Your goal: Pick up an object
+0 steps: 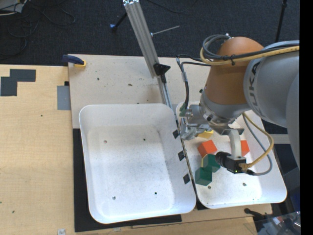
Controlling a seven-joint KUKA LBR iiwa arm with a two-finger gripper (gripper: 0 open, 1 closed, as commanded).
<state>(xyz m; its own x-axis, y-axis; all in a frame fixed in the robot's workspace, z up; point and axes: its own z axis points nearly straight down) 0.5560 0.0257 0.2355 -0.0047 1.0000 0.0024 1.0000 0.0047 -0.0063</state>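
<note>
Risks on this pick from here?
1. The gripper sits low at the left wall of the shallow right white bin, beside the other bin's rim. It may strike a wall instead of reaching anything.
2. The small orange block and the green blocks are crowded together, so a grasp could shove neighbours aside or catch two.
3. The wrist hides part of the bin from the camera.
</note>
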